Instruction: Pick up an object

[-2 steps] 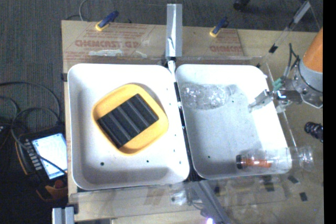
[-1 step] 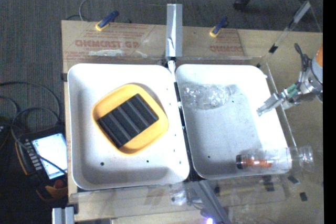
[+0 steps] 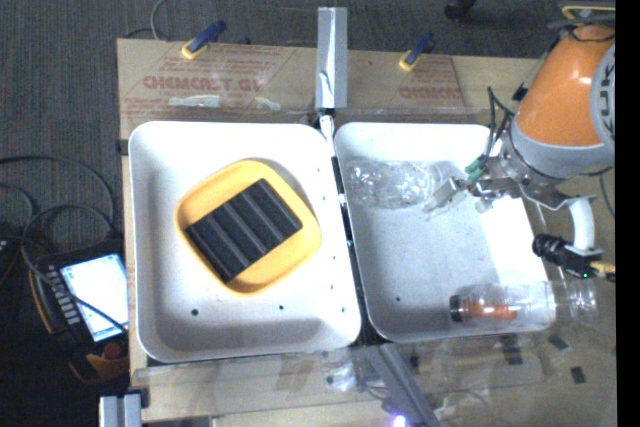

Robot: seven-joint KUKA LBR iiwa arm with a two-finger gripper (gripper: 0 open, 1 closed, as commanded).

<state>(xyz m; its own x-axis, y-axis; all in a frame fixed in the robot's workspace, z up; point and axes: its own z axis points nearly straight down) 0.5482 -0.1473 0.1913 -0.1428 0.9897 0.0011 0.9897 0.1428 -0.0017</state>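
Observation:
A yellow pad with a black ribbed top [image 3: 249, 226] lies tilted in the left bin [image 3: 150, 155]. In the right bin [image 3: 430, 265] a crumpled clear plastic piece [image 3: 392, 183] lies near the far wall. A clear bottle with reddish contents and a dark cap [image 3: 500, 305] lies on its side at the near right corner. My gripper [image 3: 462, 188] reaches in from the right at the far right part of the right bin. It sits just beside the right end of the clear plastic, and whether they touch is unclear.
A metal divider post [image 3: 331, 60] stands behind the seam between the bins. Two blue-and-yellow clamps [image 3: 203, 39] hold the cardboard at the back. The grey and orange arm [image 3: 570, 105] overhangs the right bin's right edge.

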